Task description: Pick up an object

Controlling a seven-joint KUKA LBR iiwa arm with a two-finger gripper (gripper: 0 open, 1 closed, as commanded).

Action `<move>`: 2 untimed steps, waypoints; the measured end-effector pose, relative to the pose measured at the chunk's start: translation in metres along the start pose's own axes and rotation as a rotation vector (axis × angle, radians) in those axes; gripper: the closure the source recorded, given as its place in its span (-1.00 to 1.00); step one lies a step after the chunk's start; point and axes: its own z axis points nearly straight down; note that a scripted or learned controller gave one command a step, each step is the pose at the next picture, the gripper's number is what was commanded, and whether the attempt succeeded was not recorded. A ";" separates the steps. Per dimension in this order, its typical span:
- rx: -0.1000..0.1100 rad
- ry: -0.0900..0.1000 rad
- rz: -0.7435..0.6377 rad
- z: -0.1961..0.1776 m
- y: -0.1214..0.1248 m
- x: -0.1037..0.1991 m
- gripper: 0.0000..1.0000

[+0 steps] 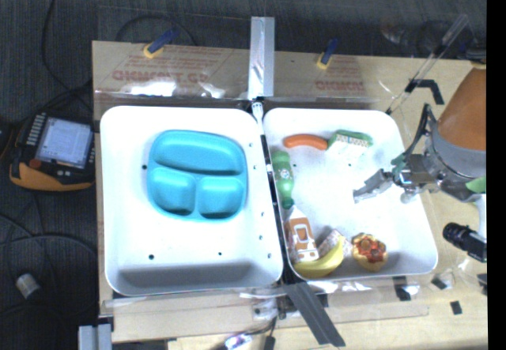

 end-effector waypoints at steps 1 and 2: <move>0.000 -0.001 0.004 0.051 0.036 -0.004 -1.00; -0.002 -0.004 0.072 -0.051 0.112 0.016 -1.00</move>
